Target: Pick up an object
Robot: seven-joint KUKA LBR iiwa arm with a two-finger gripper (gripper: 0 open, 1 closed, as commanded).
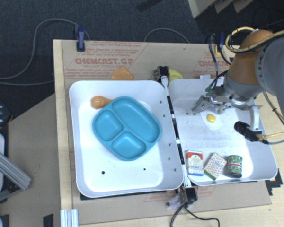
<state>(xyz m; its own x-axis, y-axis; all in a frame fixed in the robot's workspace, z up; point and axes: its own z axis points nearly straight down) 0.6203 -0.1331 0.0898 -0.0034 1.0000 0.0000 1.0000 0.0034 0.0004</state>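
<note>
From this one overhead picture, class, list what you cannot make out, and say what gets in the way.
- The gripper: its fingers blur into a grey tangle above the fried egg, so their state is unclear.
- The yellow thing behind the right bin: the bin's rim hides its lower part.
- The small carton, packet and green can: labels too small to read.
- The arm: cut off by the right edge.

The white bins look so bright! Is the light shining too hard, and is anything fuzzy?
In the camera view the right bin and left bin glare nearly pure white, washing out their surfaces; the blue tray stays clear with soft shading; the arm's pincer looks slightly soft; the dark floor at top is dim.
</note>
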